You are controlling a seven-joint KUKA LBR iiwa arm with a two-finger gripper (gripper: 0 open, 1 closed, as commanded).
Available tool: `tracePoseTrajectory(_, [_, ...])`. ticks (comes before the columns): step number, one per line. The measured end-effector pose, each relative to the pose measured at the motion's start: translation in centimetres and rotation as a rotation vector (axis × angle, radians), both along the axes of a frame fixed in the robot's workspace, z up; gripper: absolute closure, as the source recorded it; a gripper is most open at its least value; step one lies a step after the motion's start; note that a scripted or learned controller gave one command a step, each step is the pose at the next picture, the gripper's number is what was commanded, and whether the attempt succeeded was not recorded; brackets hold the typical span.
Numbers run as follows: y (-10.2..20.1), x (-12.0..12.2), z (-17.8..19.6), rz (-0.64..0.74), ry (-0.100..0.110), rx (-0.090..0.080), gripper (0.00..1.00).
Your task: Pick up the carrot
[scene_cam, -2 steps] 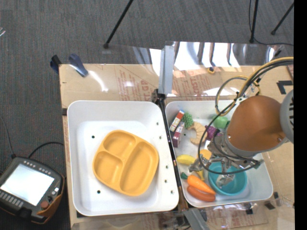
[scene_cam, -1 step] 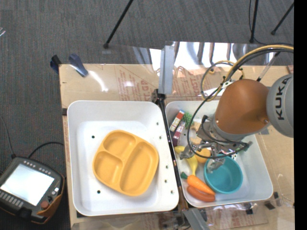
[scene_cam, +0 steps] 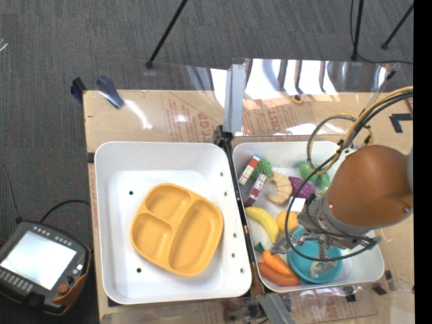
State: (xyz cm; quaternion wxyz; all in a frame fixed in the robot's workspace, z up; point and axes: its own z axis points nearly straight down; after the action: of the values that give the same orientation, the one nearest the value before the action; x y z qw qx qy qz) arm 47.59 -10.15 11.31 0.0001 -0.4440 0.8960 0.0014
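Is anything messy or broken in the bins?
Nothing looks broken or spilled. The toy food is jumbled in the right bin, with the carrot at its near edge. The yellow tray sits a bit crooked in the left bin.

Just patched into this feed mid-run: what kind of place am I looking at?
Probably a robotics lab test bench, not a real kitchen. Two white bins sit on a cardboard-topped bench; the right one holds toy food like a banana and carrot, and a teach pendant lies on the carpet.
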Motion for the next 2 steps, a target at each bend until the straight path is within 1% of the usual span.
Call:
tracePoseTrajectory(1, [1.4,3.2,-2.5,-0.040,-0.003,-0.004,0.00])
tracePoseTrajectory(2, [0.9,9.3,-2.6,0.164,-0.002,0.002,0.00])
